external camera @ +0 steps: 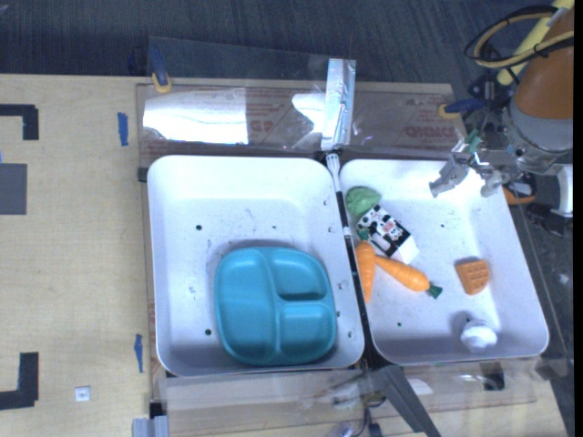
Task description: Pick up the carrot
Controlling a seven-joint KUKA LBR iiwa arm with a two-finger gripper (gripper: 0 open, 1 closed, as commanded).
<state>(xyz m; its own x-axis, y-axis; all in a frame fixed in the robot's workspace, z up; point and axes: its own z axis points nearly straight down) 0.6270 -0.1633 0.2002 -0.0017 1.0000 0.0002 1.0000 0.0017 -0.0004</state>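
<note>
Gripper (466,173) spread open, empty, above right bin (524,244) far edge, ready for descent; carrot (404,274) mid-bin, well apart, untouched.

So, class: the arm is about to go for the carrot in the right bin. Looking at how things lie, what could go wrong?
1. The carrot touches the black-and-white toy and a second orange piece by the bin wall, so the fingers may catch a neighbour instead.
2. The carrot lies at a slant; a badly aligned grasp could let it slip.
3. The gripper sits well away at the upper edge.
</note>
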